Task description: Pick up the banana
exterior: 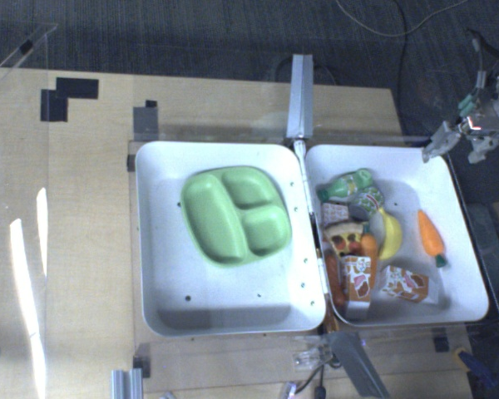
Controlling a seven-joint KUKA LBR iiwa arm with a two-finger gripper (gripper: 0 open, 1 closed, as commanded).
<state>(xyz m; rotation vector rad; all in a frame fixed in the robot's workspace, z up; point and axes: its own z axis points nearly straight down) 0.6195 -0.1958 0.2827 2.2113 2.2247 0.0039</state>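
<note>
**Banana lies in the right bin, gripper off at the far right**

Nearest the camera, along the near edge of the right bin (pixel 470 302), two small cartons sit side by side: an orange-and-white carton (pixel 358 279) standing close to the divider, and a white packet (pixel 405 284) lying flat just to its right. Just beyond them sits a printed snack box (pixel 343 238), with other small items crowded close against it. The banana (pixel 390 233) rests among this clutter near the middle of the bin, lying lengthwise from near to far, touching the items on its left. A carrot (pixel 432 235) lies apart on its right, on bare bin floor. Farther back, a green packet (pixel 349 185) sits at the far end of the pile.

Left of the divider, the left bin (pixel 162 298) holds a green sectioned plate (pixel 235 213), turned upside down or not I cannot tell.

Beyond the right bin's far right corner, the gripper (pixel 474 131) hangs over the bench edge, well apart from the banana. Whether its jaws are open or closed cannot be told at this size.
</note>
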